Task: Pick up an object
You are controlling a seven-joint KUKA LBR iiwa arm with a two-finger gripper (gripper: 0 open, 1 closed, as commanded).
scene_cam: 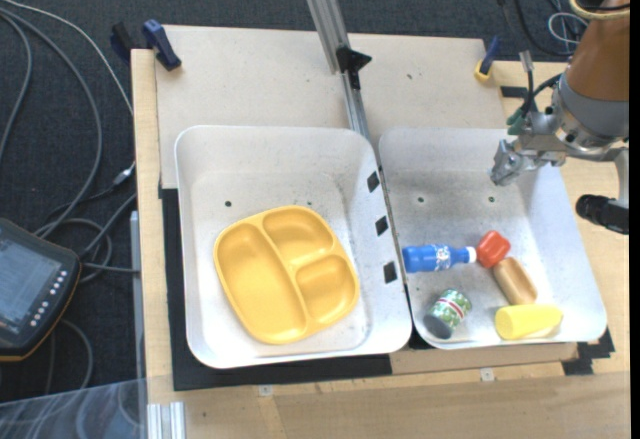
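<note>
Dark carpet strewn with black cables surrounds my bench, a pale board clamped at its corners, with a slanted metal rail crossing it from twelve o'clock down to where the two bins meet. A handheld control pendant lies on the floor at nine o'clock.

The left bin holds a yellow divided tray with three compartments, resting toward the bin's six o'clock side.

The right bin carries everything small, all gathered along its six o'clock half. A blue bottle with a white neck lies on its side, its neck pointing to three o'clock at a red block, which it nearly touches. Just at five o'clock from the red block lies a tan cylinder, and touching that one's lower end, a yellow cylinder. A small green-labelled can lies at six o'clock from the bottle.

My gripper hangs over the right bin's two o'clock part, well apart from all those pieces, with nothing between my fingers. Whether my jaws are spread or closed, I cannot tell from here.
</note>
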